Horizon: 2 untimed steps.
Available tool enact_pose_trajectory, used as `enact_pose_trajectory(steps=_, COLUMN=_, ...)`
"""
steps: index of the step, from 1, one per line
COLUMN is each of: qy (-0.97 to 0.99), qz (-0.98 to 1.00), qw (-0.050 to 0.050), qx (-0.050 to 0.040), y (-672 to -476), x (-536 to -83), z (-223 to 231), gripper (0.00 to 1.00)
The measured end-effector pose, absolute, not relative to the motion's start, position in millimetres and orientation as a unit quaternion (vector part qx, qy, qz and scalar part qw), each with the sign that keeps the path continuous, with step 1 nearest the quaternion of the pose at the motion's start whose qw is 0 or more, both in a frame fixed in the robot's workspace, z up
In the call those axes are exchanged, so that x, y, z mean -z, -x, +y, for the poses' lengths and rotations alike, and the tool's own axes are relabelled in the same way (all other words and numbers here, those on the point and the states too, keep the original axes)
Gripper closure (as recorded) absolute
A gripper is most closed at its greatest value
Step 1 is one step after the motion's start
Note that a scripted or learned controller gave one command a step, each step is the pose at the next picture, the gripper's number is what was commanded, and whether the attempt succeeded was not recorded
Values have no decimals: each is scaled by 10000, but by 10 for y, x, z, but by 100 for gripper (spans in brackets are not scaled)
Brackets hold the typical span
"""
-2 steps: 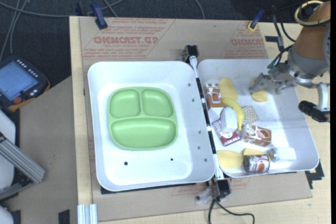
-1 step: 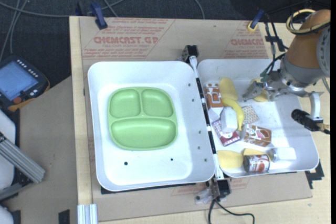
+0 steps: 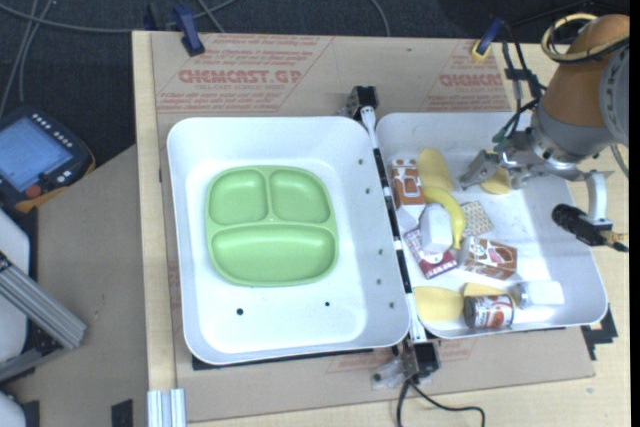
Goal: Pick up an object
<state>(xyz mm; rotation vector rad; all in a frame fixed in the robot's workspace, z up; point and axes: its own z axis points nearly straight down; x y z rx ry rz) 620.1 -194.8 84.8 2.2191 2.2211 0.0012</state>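
The gripper (image 3: 492,170) hangs low in the far part of the right bin (image 3: 585,290), fingers spread apart around a small yellow piece (image 3: 495,183) that lies right at its tips, not lifted. The move turns on that: the piece sits directly beneath, between the fingers, so closing looks enough. The banana (image 3: 443,193) lies just left, its long axis running far to near. The can (image 3: 491,311) is well apart, at the near edge.

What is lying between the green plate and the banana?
In the camera view, between the green plate and the banana lie bare white bin floor, the two bins' adjoining rims, and a brown-and-white packet.
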Motion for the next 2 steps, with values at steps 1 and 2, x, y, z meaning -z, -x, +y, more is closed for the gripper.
enact_pose_trajectory(steps=1, qy=-7060, qz=7082, qw=-32, qx=-22, y=-6241, x=-850, z=-2197, gripper=0)
enact_pose_trajectory(steps=2, qy=-7064, qz=7078, qw=17, qx=-6, y=-6449, x=-851, z=-2115, gripper=0)
